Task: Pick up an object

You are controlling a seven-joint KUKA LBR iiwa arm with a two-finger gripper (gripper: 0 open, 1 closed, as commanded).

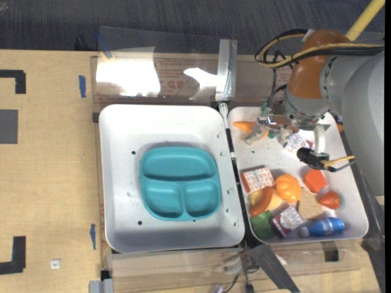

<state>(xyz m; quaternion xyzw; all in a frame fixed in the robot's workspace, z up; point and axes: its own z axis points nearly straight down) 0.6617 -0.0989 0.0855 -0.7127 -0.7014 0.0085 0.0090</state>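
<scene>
Teal tray (179, 182), white bins (116, 163), prob. blue bottle (322, 227)

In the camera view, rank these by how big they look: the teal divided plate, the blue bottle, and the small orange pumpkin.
1. teal divided plate, by far the largest.
2. blue bottle and small orange pumpkin: too alike to rank; the bottle is longer, the pumpkin rounder.
</scene>
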